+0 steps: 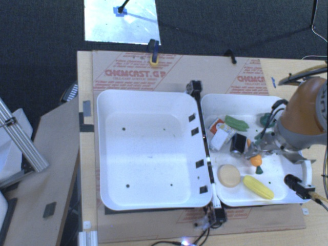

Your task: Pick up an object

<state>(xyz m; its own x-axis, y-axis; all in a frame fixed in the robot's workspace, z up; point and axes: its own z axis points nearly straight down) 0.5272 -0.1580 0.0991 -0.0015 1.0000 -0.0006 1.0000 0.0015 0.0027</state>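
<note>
Orange obj (pixel 255 161) just below fingers (pixel 254 148), rt bin (pixel 287 199).

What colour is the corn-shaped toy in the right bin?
Yellow. The corn-shaped toy lies near the right bin's front edge, clear in the camera view.

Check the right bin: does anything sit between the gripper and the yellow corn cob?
Yes. A small orange ball lies just below the gripper, with the yellow corn cob further toward the bin's front edge. The round tan disc sits beside the cob, off that line.
</note>
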